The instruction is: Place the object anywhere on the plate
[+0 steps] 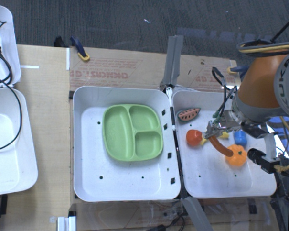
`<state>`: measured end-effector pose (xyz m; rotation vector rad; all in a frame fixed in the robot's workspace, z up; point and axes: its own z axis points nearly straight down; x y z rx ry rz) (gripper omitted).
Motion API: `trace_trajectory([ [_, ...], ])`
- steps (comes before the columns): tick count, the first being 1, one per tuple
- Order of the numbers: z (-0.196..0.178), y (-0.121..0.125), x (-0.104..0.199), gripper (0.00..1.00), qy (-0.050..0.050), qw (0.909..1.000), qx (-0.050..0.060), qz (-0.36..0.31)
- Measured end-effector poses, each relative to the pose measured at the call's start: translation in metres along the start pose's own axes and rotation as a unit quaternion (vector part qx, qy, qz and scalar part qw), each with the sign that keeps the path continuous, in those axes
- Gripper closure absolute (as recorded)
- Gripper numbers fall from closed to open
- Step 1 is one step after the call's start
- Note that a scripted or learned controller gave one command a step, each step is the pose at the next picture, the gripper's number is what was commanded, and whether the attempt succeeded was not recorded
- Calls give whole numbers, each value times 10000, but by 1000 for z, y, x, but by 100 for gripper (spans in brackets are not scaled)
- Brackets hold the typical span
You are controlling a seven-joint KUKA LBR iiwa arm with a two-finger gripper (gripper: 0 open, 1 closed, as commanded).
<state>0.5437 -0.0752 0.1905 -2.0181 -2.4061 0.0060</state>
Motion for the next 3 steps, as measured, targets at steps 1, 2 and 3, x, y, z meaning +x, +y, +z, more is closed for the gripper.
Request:
trace_trajectory([
  [1,0,40,76,100,1,9989,-9,-472],
  [2,-1,51,141,100,-2,9695,-11,-2452],
  [3,-1,51,141,0,-2,9695,-11,-2451],
])
